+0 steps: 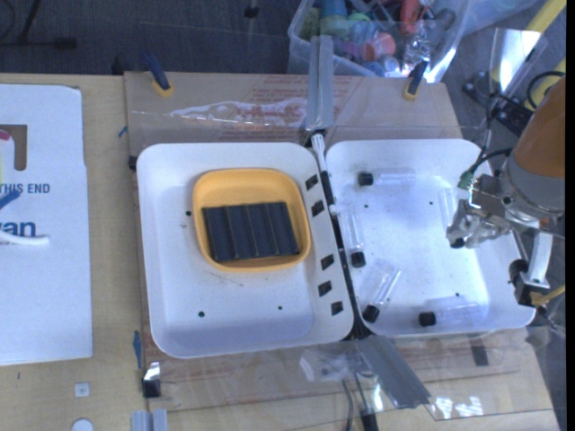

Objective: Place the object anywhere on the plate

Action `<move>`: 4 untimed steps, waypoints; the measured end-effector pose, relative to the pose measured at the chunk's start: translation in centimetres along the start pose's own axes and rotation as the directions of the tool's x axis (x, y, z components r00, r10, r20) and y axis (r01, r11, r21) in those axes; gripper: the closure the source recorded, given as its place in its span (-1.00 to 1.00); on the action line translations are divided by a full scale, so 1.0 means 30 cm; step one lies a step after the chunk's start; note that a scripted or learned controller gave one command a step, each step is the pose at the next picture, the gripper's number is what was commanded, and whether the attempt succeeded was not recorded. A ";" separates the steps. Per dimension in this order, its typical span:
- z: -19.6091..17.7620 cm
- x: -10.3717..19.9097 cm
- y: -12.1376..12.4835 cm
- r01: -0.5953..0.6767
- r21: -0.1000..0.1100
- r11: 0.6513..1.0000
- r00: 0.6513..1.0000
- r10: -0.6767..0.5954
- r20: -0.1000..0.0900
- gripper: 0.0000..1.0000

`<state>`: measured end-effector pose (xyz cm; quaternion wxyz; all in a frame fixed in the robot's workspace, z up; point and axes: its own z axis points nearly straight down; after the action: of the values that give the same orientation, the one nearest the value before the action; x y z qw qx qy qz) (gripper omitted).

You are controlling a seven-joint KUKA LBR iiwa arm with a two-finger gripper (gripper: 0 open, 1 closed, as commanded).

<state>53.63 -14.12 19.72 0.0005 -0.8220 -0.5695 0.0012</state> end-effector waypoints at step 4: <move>-0.084 -0.082 0.500 0.698 -0.007 0.716 0.716 -0.698 0.006 -1.00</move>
<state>66.83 -21.69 22.20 -0.0034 -0.5468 -0.8372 -0.0005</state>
